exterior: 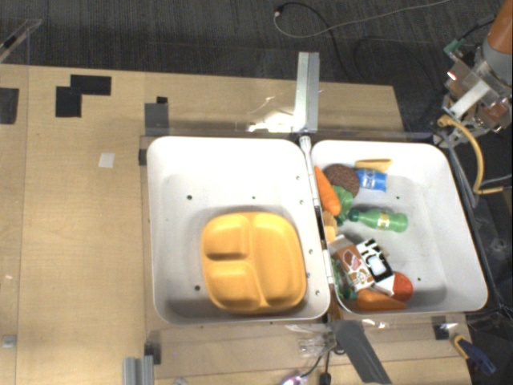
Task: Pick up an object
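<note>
The right bin (433, 239) holds several small items along its left side. At the top lie an orange carrot (326, 191), a dark brown round piece (341, 175) and a blue and yellow packet (372, 176). Below them a green bottle (378, 219) lies on its side. Near the front are a brown and white packet (358, 265) and a red and orange piece (389, 293). A yellow divided tray (252, 259) lies in the left bin (184, 215). The arm's end with the gripper (474, 95) hangs at the far right, above and outside the right bin's back corner.
A metal post (308, 95) stands behind the divide between the bins. Black cable (369, 14) runs across the dark floor at the back. A yellow cable (478, 163) hangs by the right bin's outer wall. The wooden bench (72, 255) stretches to the left.
</note>
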Controlling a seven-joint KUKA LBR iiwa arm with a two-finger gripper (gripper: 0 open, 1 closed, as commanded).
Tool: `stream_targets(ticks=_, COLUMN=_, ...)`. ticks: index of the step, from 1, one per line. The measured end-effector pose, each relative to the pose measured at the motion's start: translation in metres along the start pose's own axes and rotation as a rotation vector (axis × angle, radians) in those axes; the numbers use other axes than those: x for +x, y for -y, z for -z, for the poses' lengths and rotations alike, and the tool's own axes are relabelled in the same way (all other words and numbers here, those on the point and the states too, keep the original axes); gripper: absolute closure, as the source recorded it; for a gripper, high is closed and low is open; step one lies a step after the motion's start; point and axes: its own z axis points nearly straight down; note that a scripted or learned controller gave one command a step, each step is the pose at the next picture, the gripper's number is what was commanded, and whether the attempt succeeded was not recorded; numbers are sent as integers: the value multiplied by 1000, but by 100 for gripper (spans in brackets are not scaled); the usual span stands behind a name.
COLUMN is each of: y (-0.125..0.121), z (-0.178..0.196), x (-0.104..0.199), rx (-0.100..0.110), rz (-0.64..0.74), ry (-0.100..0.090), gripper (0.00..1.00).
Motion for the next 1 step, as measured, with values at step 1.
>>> stream_targets(ticks=1, y=9, z=-9, x=-41, rx=1, rz=-239, ry=1, gripper=100)
